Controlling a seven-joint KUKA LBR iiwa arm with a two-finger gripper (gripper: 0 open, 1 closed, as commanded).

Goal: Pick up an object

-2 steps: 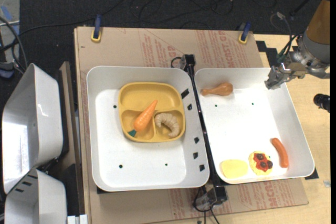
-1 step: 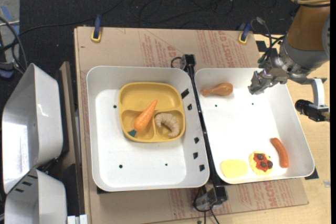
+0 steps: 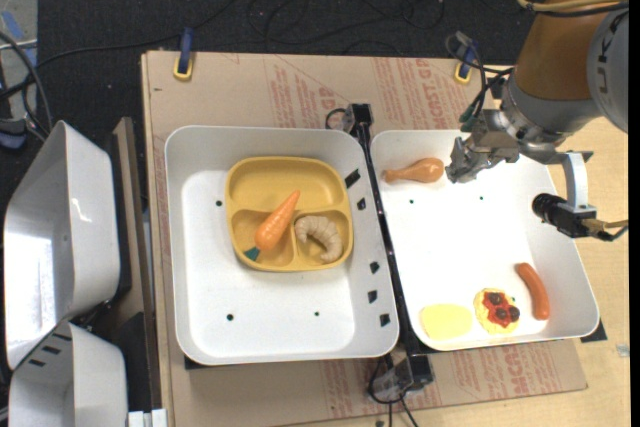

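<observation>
**Listener:** What is on your screen from the overhead camera?

**Operator:** I see a tabletop of brown board carrying two shallow white bins. I use the right bin as my landmark. The left bin touches it along its left wall.

**Listener:** Where is the arm?

**Operator:** My arm, grey with an orange band, comes in over the right bin's upper right corner. Its end effector hangs over the top edge of that bin, tips pointing down and left.

**Listener:** Are the tips spread or pinched?

**Operator:** I cannot tell; they are a dark cluster from this angle. I see nothing between them.

**Listener:** What could be picked up?

**Operator:** Inside the right bin, near its top left, lies a toy chicken drumstick, just beside the end effector on its left. Whether they touch, I cannot tell. Along the bin's bottom wall sit a pale yellow disc and, just to its right, a small pizza piece with red and dark toppings. A red sausage lies near the bin's lower right corner.

**Listener:** And the other bin?

**Operator:** Left of the right bin, it holds a yellow divided plate. An orange carrot lies slantwise in the plate, with a pale shrimp in the compartment beside it.
</observation>
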